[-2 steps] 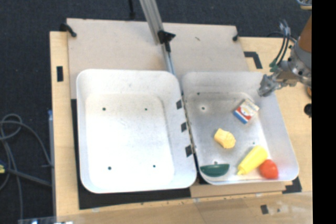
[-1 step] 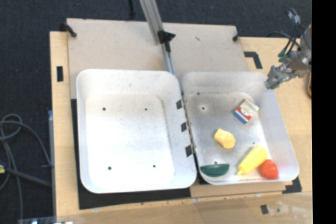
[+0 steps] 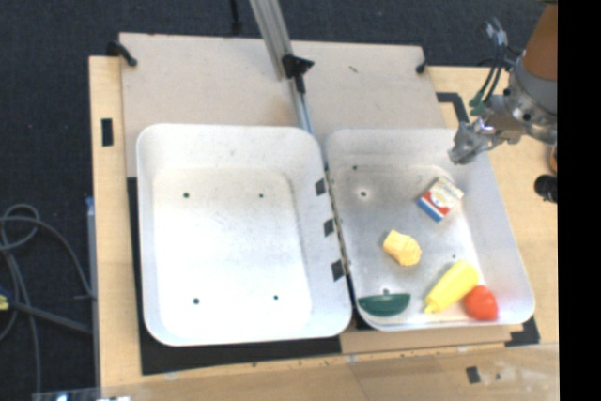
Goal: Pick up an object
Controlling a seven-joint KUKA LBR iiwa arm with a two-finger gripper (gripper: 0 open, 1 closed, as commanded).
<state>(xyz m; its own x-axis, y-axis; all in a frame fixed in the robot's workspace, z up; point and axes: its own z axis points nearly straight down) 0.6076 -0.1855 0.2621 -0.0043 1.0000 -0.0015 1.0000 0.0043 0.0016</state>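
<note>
Wooden bench (image 3: pixel 394 70), two white bins (image 3: pixel 235 230), hand (image 3: pixel 467 146) above right bin's far corner, grip unclear, small carton (image 3: pixel 439 200) nearby.

carton (image 3: pixel 439 200), block (image 3: pixel 402 248), bottle (image 3: pixel 452 286), ball (image 3: pixel 481 302) in right bin (image 3: pixel 376 155), beside left bin (image 3: pixel 225 230)

Right bin, lower right of frame: small white carton (image 3: pixel 439 200) with red and blue print, tilted; yellow lump (image 3: pixel 402 248) at centre; yellow bottle (image 3: pixel 451 286) lying diagonally, touching red ball (image 3: pixel 481 302); dark green piece (image 3: pixel 384 302) at the near rim.
</note>
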